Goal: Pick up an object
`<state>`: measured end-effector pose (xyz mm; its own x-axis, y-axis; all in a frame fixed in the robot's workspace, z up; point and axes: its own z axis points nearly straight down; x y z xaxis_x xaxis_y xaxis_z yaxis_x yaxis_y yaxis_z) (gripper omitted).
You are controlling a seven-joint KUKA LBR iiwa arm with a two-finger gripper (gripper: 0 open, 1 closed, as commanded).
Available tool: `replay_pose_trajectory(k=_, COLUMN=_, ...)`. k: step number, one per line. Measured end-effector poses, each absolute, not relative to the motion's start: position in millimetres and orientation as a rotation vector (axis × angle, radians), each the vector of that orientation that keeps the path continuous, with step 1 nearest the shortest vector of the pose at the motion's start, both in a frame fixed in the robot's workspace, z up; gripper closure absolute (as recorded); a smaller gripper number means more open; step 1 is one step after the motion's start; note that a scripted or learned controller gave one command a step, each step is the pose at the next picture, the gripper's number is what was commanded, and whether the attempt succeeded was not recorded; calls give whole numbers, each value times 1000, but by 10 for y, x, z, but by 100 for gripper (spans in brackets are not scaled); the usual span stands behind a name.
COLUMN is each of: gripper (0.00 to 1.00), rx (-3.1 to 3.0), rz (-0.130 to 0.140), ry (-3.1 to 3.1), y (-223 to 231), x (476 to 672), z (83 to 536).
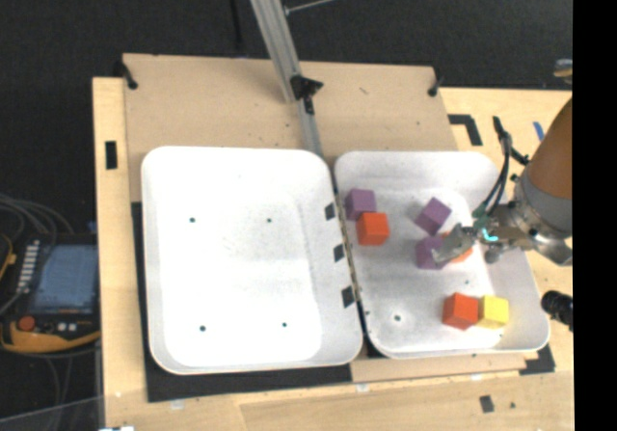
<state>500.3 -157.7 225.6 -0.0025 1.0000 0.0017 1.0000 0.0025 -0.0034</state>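
A: So, we see a purple block [430, 253] mid right bin [386, 174], just under another purple block [434, 215].
B: We find the gripper [461, 246] touching it; whether it pinches, we cannot tell.

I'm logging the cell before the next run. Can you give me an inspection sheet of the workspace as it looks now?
Surface: wooden bench bearing a left bin and a right bin, side by side.
Job's things: all in the right bin: three purple blocks; two orange blocks; one yellow block touching the second orange one.
Clutter: nothing seen.
Grippers: gripper low over the right bin, beside the third purple block; grip too blurred to judge.
Cables: dark cables along the arm; more at the far left by a handheld screen.
Surroundings: dark floor; a metal rail slanting in from above.
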Motion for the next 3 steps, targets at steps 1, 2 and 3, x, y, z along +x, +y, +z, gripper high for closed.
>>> replay_pose_trajectory(k=1, gripper=0, rx=-2221, rz=-2, ry=-2223, y=-1579, x=5012, z=2278)
replay_pose_trajectory(k=2, gripper=0, rx=-2223, rz=5, ry=-2217, y=-1589, x=5073, z=1835)
replay_pose_trajectory(k=3, gripper=0, rx=-2221, rz=5, ry=-2218, y=-1541, x=5001, z=1367)
